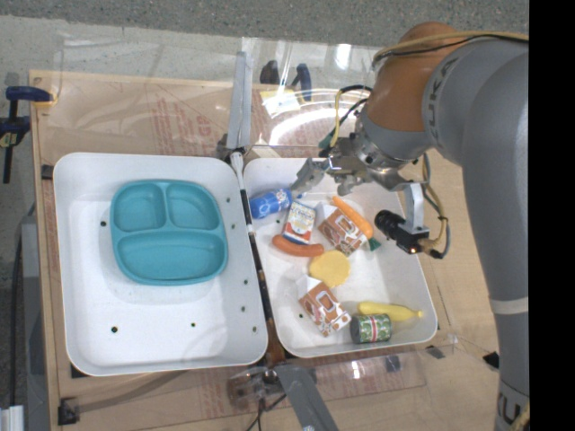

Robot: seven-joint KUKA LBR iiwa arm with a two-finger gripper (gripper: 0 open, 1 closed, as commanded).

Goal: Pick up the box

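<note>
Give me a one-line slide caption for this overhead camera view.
KUKA arm's gripper hovers over the right bin of toy food and small boxes; teal divided plate sits in the left bin.

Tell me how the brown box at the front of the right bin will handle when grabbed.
The brown box looks like a small carton, so probably light and fairly stiff. Its flat faces suggest that it slides rather than rolls. It lies askew beside the green can, which a push might nudge.

My gripper (316, 171) hangs over the far end of the right bin (409, 281), above a blue can (268, 204). Two brown boxes (342, 231) (323, 308) lie among toy food. A teal tray (168, 232) sits in the left bin (90, 326).
</note>
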